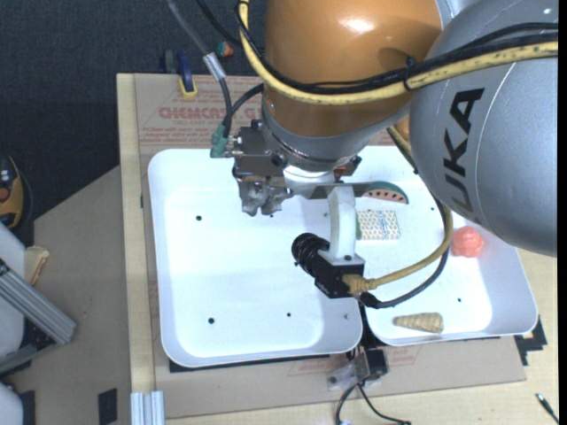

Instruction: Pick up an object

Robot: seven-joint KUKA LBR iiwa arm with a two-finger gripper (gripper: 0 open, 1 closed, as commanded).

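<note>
The tool [262, 204] hangs low over the upper part of the left bin [221, 308], close to the wall shared with the right bin [496, 299]; whether it is clenched or released cannot be told, and nothing is seen in its grasp. The arm [425, 69] and its yellow cable [416, 268] overhang the right bin and hide much of it. There lie a watermelon slice [381, 193], a white dotted card [376, 225], a pink ball [468, 243] and a beige cone [418, 322] near the front wall; all stand well apart from the tool.
</note>
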